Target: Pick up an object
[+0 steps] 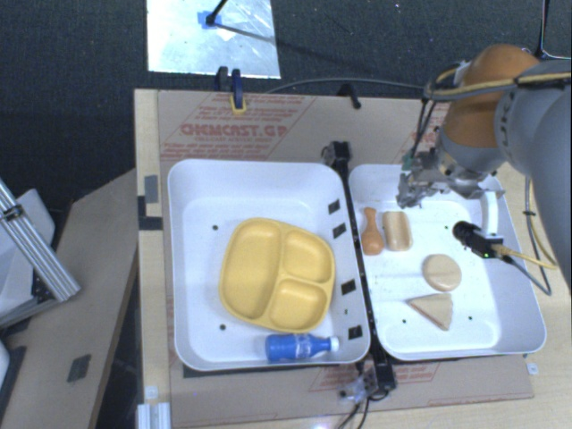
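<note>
Tool over right bin's far-left corner, grip state cannot tell. Tan roll near it, beside orange peg. Disc and wedge toward near edge. Left bin: yellow divided plate, blue bottle.

Lettered cardboard, silver sheet, blue-yellow clamp, aluminium rail

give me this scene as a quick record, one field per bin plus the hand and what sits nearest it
left bin: yellow plate with three sections; blue bottle on its side at the near wall
right bin: brown peg, tan block, disc, wedge
hand: over the right bin's far part
nearest to hand: block, with the peg beside it
</note>
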